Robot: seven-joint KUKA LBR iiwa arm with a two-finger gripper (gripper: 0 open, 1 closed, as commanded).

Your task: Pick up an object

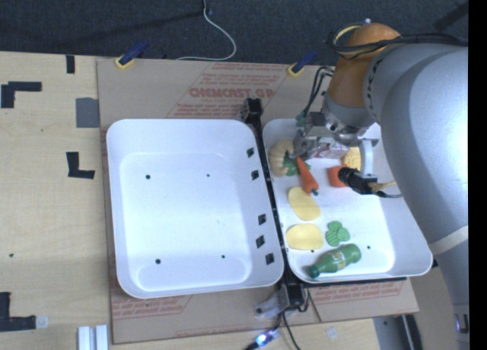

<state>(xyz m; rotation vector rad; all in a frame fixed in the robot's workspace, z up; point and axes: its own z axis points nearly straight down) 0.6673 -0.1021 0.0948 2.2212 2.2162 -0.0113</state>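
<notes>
Camera view showed the gripper (pixel 308 141) low over the far end of the right bin (pixel 396 265), its fingers' spread impossible to tell, with the carrot (pixel 307 176) just below them, long axis slanting toward the bin's near end.

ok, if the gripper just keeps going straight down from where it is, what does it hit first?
Most likely the carrot: the gripper hangs right over its upper end in the right bin. The corn lies just beside it. Height is hard to judge from this slanted view.
</notes>
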